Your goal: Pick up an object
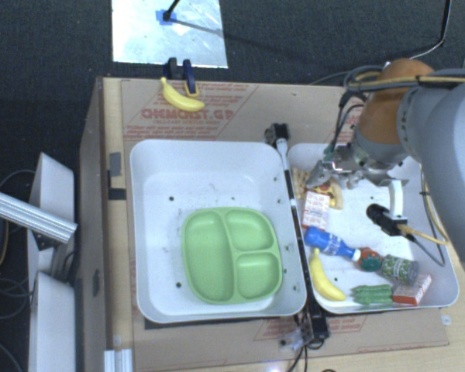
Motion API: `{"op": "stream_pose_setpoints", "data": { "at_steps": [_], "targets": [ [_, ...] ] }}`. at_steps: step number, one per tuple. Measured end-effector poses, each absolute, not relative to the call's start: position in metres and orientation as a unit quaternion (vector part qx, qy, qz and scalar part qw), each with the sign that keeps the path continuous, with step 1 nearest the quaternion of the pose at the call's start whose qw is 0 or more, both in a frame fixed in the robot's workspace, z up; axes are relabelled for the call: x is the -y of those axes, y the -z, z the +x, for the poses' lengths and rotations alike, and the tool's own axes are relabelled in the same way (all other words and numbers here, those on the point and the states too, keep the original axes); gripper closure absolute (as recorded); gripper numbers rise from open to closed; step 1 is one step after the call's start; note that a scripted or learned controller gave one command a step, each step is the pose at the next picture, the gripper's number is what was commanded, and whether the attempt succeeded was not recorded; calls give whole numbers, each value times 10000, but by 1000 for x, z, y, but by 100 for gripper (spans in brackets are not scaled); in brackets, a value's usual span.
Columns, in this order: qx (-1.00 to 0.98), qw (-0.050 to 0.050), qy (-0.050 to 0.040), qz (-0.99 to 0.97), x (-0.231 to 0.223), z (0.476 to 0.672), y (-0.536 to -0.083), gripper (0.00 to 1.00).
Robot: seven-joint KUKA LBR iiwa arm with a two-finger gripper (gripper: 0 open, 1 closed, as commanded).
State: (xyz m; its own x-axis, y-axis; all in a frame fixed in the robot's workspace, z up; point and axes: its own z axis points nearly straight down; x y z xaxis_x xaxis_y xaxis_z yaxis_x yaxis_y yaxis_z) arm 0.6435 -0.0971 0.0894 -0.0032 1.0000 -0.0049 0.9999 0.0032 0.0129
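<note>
Arm: I have the grey arm (438, 115) reaching in from the right, its wrist low over the back left corner of the right bin (449, 289).

Gripper: the gripper (331, 175) sits by that bin's left wall. I cannot tell whether the jaws are released or clenched, and I see nothing between them.

Nearest thing: a small red and white packet (315, 208) lies flat just below the gripper in this view, toward the front of the bin, beside the dividing wall.

Key relation: from the jaws the packet lies toward the front edge, close by. Its long side seems to run roughly along the wall, so I judge the jaws would want to straddle its short side.

Other choices: a blue bottle (331, 244) lies slanted just past the packet; a yellow banana (324, 277) lies along the wall near the front; a green and red bottle (387, 266), a green pod (371, 292) and a small red box (411, 291) lie at the front right, farther off.

Left bin: a green divided plate (232, 256) lies in the left bin (151, 208), well apart from the gripper.

Counter: a second banana (180, 98) rests on the counter (240, 107) behind the bins.

Risk: the wall stands close on the packet's left, so I expect little room for a finger there.
</note>
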Motion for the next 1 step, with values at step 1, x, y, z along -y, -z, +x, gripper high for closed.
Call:
{"op": "stream_pose_setpoints", "data": {
  "at_steps": [1],
  "targets": [
    [-7070,86,14,7071,93,645,-90,0]
  ]
}}
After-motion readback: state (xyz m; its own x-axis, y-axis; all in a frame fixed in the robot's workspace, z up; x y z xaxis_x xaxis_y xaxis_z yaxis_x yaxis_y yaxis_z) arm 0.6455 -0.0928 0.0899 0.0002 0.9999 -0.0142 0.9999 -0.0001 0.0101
